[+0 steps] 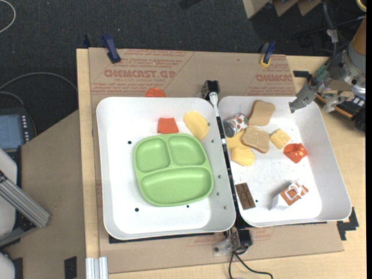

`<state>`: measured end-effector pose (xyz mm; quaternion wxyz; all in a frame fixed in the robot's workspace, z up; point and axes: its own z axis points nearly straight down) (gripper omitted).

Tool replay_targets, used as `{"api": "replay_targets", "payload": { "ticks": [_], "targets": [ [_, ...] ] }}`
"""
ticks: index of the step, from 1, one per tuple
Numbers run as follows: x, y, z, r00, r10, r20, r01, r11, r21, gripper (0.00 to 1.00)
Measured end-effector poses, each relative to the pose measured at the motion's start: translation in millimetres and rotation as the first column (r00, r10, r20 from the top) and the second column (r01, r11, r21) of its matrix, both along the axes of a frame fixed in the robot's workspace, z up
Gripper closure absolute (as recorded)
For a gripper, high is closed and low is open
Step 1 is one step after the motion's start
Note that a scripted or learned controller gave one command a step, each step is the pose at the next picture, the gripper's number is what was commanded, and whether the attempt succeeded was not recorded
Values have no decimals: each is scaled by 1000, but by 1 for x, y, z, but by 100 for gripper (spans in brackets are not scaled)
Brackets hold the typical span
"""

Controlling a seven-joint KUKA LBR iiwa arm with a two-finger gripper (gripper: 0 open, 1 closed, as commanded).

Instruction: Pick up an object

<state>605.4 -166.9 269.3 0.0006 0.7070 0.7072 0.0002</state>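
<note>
Object for picking not yet chosen: right bin (334, 182) holding the candidates, gripper (303, 102) hovering at its upper right rim.

Camera view: fingers' spread not readable, nothing seen between them. Favouring the red piece (295, 152), standing apart from the toast slices (258, 127) and the yellow cube (280, 138). Descending vertically, centring, closing only once low. Avoiding the clustered pieces near the divider (221, 135). Open floor lying lower middle, between chocolate bar (244, 195) and small carton (290, 194).
</note>
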Motion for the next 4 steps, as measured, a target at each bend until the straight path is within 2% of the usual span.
{"api": "replay_targets", "payload": {
  "ticks": [1,2,3,4],
  "targets": [
    [-38,-40,-91,1000,-5,-10,5,1000,2,0],
    [-47,-40,-190,1000,-1,-9,1,1000,4,0],
    [0,-51,-185,1000,3,-7,-3,1000,14,0],
    [-88,-52,-184,1000,2,-6,-2,1000,12,0]
  ]
}}
